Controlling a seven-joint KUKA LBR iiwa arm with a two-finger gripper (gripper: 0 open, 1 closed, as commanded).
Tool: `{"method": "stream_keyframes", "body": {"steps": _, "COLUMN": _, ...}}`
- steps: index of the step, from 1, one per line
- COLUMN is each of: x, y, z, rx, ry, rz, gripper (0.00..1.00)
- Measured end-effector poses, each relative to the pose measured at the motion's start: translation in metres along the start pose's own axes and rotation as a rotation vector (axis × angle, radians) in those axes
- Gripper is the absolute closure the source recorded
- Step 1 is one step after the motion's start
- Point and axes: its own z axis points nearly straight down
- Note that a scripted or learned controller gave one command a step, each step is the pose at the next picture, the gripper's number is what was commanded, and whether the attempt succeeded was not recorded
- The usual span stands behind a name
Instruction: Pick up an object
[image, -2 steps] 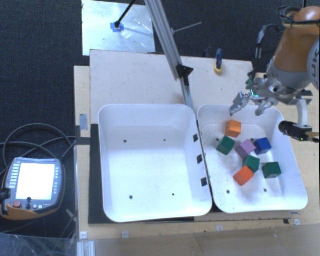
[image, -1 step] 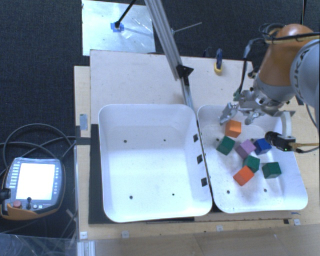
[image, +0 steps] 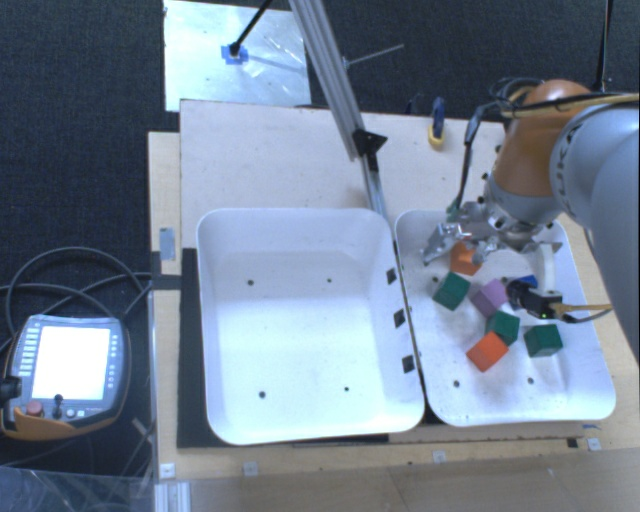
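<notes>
Six small blocks lie in the right-hand shallow white bin (image: 590, 395): an orange cube (image: 464, 261) just under the gripper, a dark green cube (image: 452, 291) turned corner-on toward the bin divider, a lilac cube (image: 490, 297) touching it on the right, a second green cube (image: 503, 326), a second orange cube (image: 487, 351) tilted diagonally, and a third green cube (image: 543, 340) nearest the bin's right wall. None has a clear long axis; all look roughly cubic. A blue object (image: 524, 284) is partly hidden behind a black fitting with a cable, so its shape cannot be made out. The grey arm with its orange band (image: 528, 150) reaches in from the right, wrist pointing down over the bin's far end. The metal two-finger gripper (image: 462, 240) sits directly above the upper orange cube, hiding part of it; whether it grips the cube cannot be told. The left-hand white bin (image: 215, 300) lies alongside.
</notes>
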Motion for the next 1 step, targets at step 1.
{"method": "stream_keyframes", "body": {"steps": 1, "x": -0.0012, "y": 0.0060, "z": 0.0210, "rx": -0.023, "ry": -0.004, "rz": 0.002, "gripper": 0.00}}
